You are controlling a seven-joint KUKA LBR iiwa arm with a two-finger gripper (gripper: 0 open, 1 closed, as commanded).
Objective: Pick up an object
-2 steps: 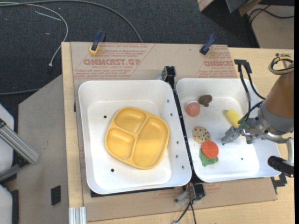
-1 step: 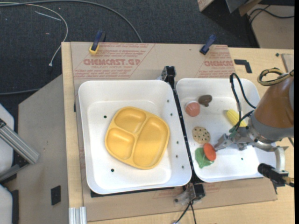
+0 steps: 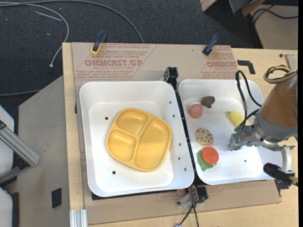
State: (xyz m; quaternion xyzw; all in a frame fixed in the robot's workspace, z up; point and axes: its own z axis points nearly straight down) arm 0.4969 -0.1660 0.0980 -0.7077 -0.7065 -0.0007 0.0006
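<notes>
My gripper (image 3: 238, 140) hangs low in the right bin (image 3: 222, 174), beside the yellow piece (image 3: 236, 117) and right of the cookie (image 3: 204, 136); I cannot tell its state. The tomato (image 3: 209, 156), pink ball (image 3: 195, 110) and brown lump (image 3: 207, 100) lie nearby. The yellow plate (image 3: 138, 138) sits in the left bin (image 3: 94, 108).

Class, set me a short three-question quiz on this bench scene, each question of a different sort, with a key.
1. True or false: the yellow divided plate lies in the right bin.
2. Which item lies nearest the hand? A cookie B brown piece C tomato
3. Fill in: the plate has ___ compartments.

Key: 1 false; 2 C; 3 three.
</notes>
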